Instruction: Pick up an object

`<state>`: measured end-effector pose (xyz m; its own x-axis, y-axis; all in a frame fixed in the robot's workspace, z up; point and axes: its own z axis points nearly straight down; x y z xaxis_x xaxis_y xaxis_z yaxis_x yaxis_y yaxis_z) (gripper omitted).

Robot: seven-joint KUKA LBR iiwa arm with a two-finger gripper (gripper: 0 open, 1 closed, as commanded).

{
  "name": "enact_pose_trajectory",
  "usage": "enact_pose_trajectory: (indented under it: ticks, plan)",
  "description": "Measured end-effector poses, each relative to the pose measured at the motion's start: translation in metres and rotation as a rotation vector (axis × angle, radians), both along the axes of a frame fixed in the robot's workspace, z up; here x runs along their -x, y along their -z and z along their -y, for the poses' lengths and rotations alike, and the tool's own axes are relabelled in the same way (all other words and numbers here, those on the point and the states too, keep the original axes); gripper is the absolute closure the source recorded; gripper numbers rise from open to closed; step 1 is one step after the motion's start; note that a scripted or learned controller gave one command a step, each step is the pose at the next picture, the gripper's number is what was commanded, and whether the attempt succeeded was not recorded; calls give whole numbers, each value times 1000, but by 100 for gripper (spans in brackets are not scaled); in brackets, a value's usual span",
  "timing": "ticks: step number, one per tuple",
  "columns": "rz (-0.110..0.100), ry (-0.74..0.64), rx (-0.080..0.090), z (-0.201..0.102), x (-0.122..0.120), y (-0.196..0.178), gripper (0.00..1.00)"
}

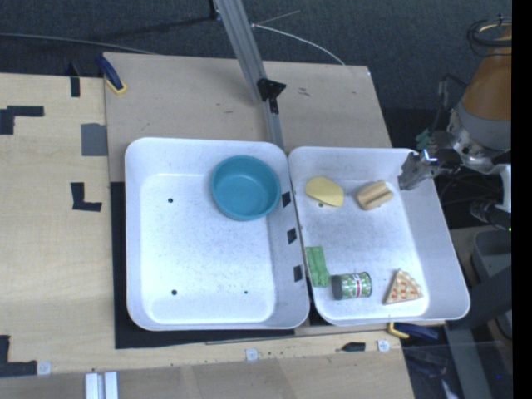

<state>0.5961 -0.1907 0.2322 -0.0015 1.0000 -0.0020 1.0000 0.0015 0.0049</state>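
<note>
a: from where i stand, the right-hand shallow white plastic bin (432, 223) holds the candidates. at its far side lie a pale yellow rounded lump (324, 192) and, just to its right but apart from it, a tan bread-roll-shaped piece (374, 194).

b: and the near side?

a: a small dark can with a red and white label (352, 286) lies on its side. a green flat rectangular packet (317, 265) sits just beside it, against the bin's left wall. to the can's right is an orange pizza-slice-shaped wedge (403, 288), in the near right corner.

b: the arm?

a: the grey arm with the orange band (489, 90) comes in from the right. its dark two-finger gripper (413, 173) hangs over the far right rim of that bin, right of the tan roll and apart from it. whether the fingers are spread or closed i cannot tell; they read as one dark shape.

b: the other bin?

a: the left-hand shallow white plastic bin (158, 239) touches the first along their shared edge. a round blue plastic bowl (244, 187) stands upright in its far right corner. both bins rest on a light wooden bench (50, 248).
</note>
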Motion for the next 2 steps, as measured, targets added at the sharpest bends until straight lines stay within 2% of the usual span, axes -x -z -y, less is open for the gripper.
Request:
enact_pose_trajectory:
  ticks: [1, 2]
  plan:
    - [-1, -1, 0, 0, -1, -53, 100]
    - [-5, -4, -3, -47, -1, -52, 100]
